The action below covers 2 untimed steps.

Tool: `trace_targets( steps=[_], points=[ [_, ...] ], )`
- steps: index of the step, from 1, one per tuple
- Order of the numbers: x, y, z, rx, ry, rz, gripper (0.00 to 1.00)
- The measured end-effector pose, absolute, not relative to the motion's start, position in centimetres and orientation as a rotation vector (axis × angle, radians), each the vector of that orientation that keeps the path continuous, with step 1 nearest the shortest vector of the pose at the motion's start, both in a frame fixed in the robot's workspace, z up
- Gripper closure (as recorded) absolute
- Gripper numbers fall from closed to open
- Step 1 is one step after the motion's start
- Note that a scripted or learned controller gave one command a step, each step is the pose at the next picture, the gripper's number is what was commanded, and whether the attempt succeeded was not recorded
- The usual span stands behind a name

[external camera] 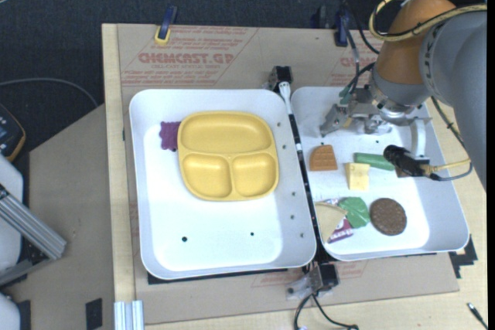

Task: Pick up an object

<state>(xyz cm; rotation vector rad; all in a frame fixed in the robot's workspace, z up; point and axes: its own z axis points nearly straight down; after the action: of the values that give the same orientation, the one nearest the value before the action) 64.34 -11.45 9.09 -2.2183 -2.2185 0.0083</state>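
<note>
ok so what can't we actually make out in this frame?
All in the camera view:
- Purple object: its right part is hidden by the yellow divided tray, so it can't be identified.
- Green object: its right end is covered by the robot's hardware.
- Green, white and purple scrap: too small to identify.
- Right bin: part of the far floor is hidden beneath the end effector.

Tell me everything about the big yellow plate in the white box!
The yellow plate looks like smooth plastic, a rounded rectangle with three dips: one wide at the far side, two smaller side by side nearer the camera. It lies flat, right way up, in the far half of the left bin. A small purple thing touches its left edge.
</note>
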Motion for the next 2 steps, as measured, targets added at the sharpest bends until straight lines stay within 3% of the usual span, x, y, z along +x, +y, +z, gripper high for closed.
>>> trace_targets(
  steps=[1,2],
  points=[
    [64.5,-11.6,9.1,-2.223,-2.219,0.006,0.0],
    [64.7,-11.9,10.6,-2.232,-2.226,0.002,1.0]
  ],
)
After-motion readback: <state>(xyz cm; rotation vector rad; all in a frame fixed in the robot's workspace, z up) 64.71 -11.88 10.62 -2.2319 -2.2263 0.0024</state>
